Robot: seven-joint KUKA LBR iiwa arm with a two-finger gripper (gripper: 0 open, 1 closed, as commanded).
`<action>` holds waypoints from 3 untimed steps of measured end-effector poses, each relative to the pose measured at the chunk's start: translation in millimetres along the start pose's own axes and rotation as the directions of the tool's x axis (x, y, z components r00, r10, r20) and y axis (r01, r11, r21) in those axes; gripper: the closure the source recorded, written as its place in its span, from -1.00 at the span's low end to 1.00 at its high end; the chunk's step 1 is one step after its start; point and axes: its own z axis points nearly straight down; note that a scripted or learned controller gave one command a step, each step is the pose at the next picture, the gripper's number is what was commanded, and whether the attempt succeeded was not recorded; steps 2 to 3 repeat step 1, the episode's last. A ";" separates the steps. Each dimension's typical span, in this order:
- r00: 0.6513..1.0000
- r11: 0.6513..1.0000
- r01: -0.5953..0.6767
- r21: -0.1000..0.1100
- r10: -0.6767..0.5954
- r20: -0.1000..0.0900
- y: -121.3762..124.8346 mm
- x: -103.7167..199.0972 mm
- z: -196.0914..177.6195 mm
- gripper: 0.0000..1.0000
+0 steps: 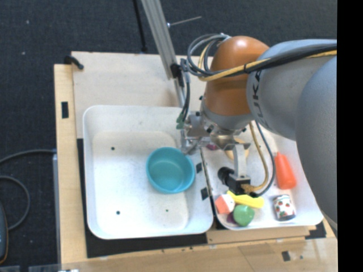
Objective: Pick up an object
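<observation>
Grey KUKA arm with orange band [232, 75] reaches in from the right, wrist over the seam between the two shallow white plastic bins. Gripper [195, 142] sits low at the left bin's [102, 152] right rim; cannot tell its state. Round blue plastic bowl [169, 170] upright in left bin, just beside the gripper. Right bin [309, 211], near end: orange carrot-shaped toy [285, 171], yellow banana-shaped toy [249, 200], green rounded toy [244, 215], small patterned can [283, 207].
</observation>
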 end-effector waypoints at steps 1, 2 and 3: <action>1.000 1.000 -0.006 -0.001 0.006 0.000 0.9 -2.6 0.3 -1.00; 1.000 1.000 -0.006 -0.001 0.006 0.000 0.9 -2.6 0.3 -1.00; 1.000 1.000 -0.006 -0.001 0.006 0.000 0.9 -2.6 0.3 -1.00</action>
